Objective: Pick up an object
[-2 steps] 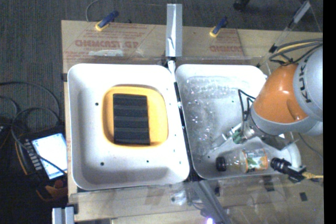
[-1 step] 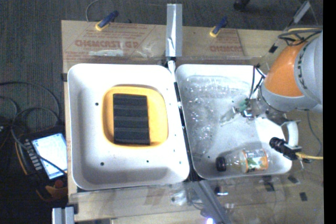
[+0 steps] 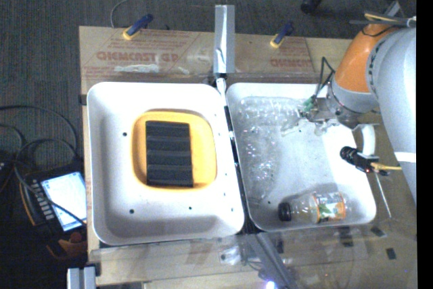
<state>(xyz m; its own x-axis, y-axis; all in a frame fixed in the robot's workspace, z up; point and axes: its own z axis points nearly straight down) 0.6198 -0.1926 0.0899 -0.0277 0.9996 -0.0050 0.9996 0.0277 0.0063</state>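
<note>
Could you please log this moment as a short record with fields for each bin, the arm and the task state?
left bin: yellow tray holding a black ridged block
right bin: bottle lying on its side near the front edge; clear crumpled plastic toward the back left
arm: over the right bin's back right part
gripper: low over the bin, state unclear
task state: no pick visible
</note>
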